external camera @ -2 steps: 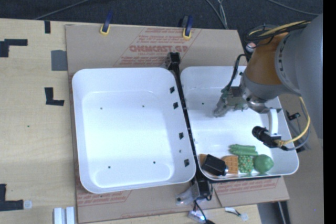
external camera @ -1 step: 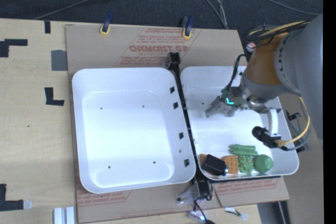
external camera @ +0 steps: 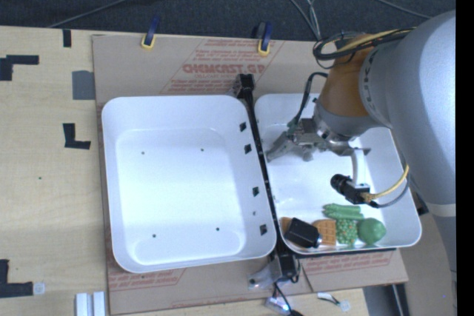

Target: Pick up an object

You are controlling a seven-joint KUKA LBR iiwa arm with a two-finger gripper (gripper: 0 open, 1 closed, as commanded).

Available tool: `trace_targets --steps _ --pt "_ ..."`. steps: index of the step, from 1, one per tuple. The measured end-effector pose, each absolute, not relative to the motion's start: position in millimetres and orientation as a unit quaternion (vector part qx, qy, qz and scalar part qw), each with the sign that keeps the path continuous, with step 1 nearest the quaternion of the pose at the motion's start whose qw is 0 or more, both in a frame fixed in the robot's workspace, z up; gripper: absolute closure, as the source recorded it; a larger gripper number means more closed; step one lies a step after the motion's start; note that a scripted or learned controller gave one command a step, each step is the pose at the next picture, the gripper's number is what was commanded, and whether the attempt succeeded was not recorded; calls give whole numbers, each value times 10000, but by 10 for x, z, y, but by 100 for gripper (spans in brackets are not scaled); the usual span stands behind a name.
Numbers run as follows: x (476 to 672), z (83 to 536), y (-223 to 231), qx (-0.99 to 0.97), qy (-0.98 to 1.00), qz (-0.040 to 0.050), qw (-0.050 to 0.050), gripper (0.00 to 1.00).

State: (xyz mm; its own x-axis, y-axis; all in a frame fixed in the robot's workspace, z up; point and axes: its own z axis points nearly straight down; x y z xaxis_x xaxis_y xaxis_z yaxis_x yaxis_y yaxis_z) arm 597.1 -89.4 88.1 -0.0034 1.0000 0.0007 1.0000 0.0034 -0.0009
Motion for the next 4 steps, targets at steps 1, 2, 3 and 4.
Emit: trace_targets --steps 1,2,3,4 --pt "6237 887 -905 -7068 -7074 -2 -1 0" --pt "6538 942 -882 -7069 -7073 -2 -4 0" --pt "6627 887 -877 -7070 -7072 6 0 0" --pt "6305 887 -882 -7071 -7072 5 3 0"
